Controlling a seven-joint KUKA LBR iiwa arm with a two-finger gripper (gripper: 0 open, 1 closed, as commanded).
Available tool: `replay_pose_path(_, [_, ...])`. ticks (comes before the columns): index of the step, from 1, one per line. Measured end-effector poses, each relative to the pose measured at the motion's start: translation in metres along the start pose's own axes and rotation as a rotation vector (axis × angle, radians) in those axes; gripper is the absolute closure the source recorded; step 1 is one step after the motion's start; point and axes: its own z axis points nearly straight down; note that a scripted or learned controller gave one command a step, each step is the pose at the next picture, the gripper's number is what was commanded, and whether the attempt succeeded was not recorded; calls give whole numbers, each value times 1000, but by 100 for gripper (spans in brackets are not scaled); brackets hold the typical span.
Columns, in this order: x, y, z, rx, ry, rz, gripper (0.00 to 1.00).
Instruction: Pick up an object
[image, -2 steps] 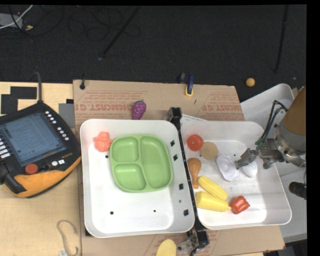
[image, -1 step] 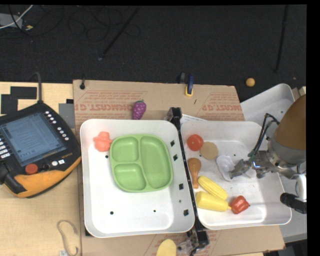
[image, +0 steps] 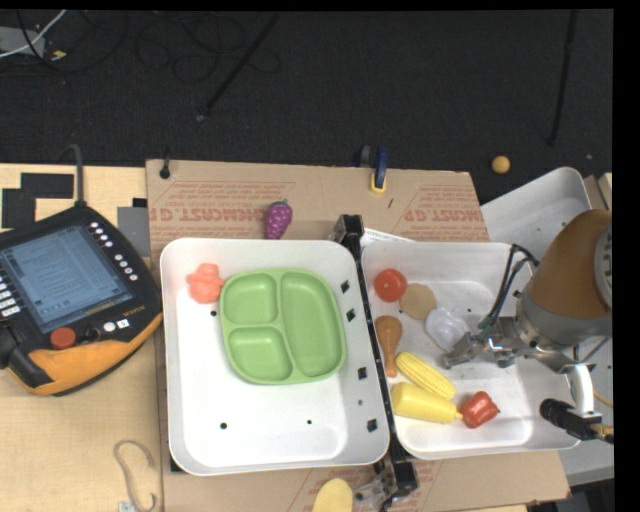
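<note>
Several toys crowd the right bin (image: 520, 262); the gripper (image: 462, 350) hovers mid-right (finger spread: cannot tell), so descend squarely over the corn cob (image: 424, 374).

The arm (image: 570, 285) is a fat rounded thing, grey at the top with a wide orange-tan band wrapping most of what you can see. Below that there's a darker grey wrist collar. Thin black cables loop off the wrist. The hand (image: 468, 350) is a bare-metal bit, silvery and kinda cluttered, with small dark parts on it.
</note>
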Motion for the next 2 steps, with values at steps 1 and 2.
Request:
replay_pose_path(1, [-2,0,-13,-3,-1,5,100])
replay_pose_path(2, [-6,-1,-55,-4,-2,8,100])
